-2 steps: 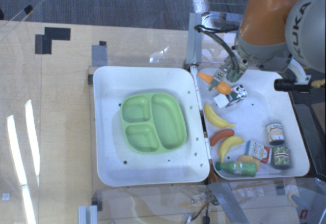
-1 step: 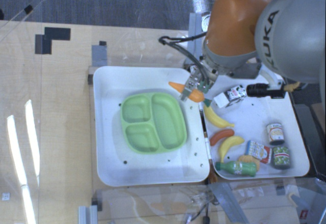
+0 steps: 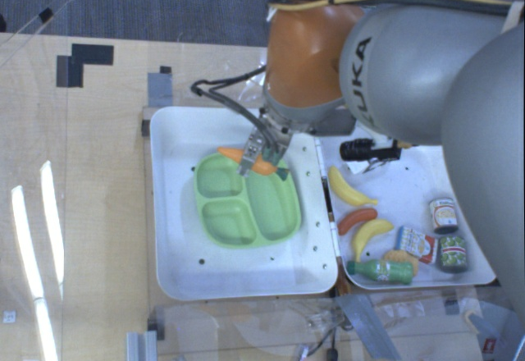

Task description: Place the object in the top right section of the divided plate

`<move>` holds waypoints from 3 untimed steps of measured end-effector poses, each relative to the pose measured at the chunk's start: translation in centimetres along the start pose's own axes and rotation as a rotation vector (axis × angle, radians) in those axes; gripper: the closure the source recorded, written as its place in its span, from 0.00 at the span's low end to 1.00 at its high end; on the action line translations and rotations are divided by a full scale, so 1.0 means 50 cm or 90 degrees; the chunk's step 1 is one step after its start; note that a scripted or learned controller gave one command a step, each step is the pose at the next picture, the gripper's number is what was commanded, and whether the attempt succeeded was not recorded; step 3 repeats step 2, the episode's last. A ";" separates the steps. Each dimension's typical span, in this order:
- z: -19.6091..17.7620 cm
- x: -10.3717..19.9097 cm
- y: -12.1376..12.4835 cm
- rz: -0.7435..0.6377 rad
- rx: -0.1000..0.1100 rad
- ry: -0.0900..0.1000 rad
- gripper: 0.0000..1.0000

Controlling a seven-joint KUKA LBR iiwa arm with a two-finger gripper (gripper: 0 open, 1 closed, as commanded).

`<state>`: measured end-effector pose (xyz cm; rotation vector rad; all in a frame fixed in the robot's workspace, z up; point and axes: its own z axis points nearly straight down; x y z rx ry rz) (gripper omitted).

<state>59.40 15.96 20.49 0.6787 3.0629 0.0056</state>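
Observation:
A green divided plate (image 3: 246, 207) lies in the left white bin (image 3: 176, 212). It has two small sections on its left side and one long section on its right. My gripper (image 3: 262, 156) hangs over the plate's upper edge, pointing down. An orange toy carrot (image 3: 238, 157) with a green tip lies across that upper edge, between my fingers. The fingers are shut on the carrot. The orange wrist band and grey arm cover the space behind the gripper.
The right bin (image 3: 410, 179) holds two bananas (image 3: 351, 189), a red sausage (image 3: 357, 221), a green bottle (image 3: 381, 271), a snack packet (image 3: 417, 243) and two small cans (image 3: 447, 232). A black cable loops above the left bin's upper rim.

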 end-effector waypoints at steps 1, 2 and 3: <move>-0.024 -0.003 0.003 0.000 -0.004 -0.003 1.00; -0.024 -0.004 0.003 0.000 -0.004 -0.003 0.00; -0.024 -0.004 0.003 0.000 -0.004 -0.003 0.00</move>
